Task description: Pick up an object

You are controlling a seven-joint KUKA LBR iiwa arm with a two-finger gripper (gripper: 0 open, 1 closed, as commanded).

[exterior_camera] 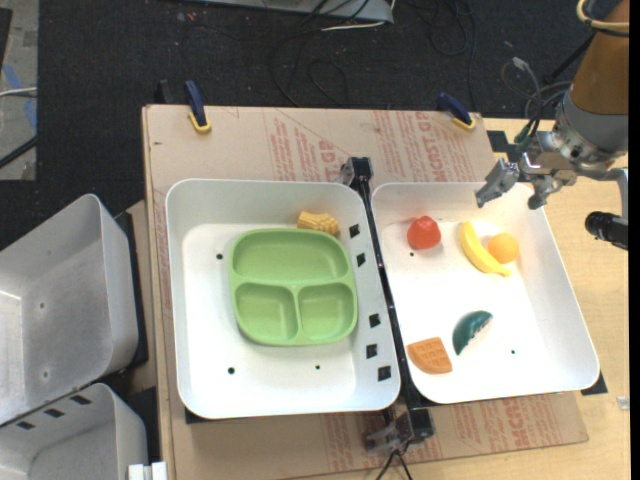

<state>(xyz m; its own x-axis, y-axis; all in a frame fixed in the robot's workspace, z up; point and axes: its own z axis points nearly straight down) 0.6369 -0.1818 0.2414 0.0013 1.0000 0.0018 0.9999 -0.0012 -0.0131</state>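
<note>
The pincer [515, 188] is seen above the right bin's [560, 298] far rim, its fingers spread wide with nothing between them. Just below it a banana [478, 251] lies touching an orange [503, 246], with a tomato [424, 233] near. A teal piece [470, 329] and an orange wedge [430, 354] lie toward the near edge, bare floor between. The left bin [190, 298] holds a green tray [295, 286] and a waffle [318, 222] behind it.

The arm [606, 58] is cut off by the right edge above its orange band.
</note>
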